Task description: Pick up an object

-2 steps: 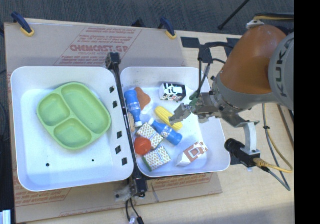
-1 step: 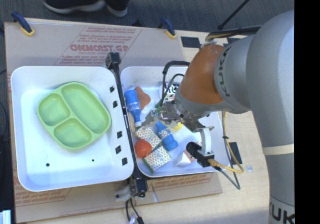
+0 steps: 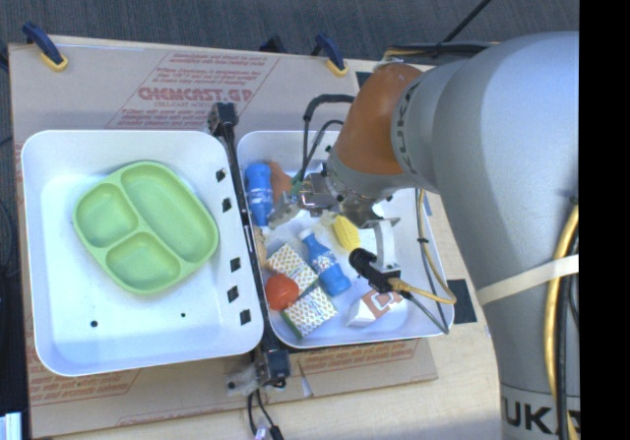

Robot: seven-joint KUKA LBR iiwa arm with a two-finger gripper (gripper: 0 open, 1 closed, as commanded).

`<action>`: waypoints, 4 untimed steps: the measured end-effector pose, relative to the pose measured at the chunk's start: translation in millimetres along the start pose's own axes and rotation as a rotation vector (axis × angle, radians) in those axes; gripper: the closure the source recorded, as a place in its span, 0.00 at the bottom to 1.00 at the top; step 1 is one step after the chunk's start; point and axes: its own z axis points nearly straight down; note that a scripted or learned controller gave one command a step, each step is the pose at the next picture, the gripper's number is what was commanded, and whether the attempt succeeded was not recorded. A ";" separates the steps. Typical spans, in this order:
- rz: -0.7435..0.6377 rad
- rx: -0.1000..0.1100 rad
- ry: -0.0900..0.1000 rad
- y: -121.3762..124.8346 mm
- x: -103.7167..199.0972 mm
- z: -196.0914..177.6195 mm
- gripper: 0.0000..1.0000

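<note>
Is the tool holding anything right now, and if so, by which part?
Cannot be told. The tool sits low in the right bin beside the blue bottle, with its tip hidden by the wrist.

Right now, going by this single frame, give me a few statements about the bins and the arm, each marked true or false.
1. The green divided plate lies in the left bin. True.
2. The right bin holds just one object. False: it holds several, among them a blue bottle, a red ball and a yellow piece.
3. The arm reaches over the right bin. True.
4. The plate has four compartments. False: three.
</note>
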 end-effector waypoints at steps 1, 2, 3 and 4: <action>0.006 0.021 0.003 60.4 -20.3 2.4 0.00; 0.002 0.021 0.004 61.2 -19.8 -9.8 1.00; 0.001 0.022 0.004 60.9 -20.0 -9.3 0.00; 0.003 -0.001 -0.002 51.1 -17.6 -0.9 0.00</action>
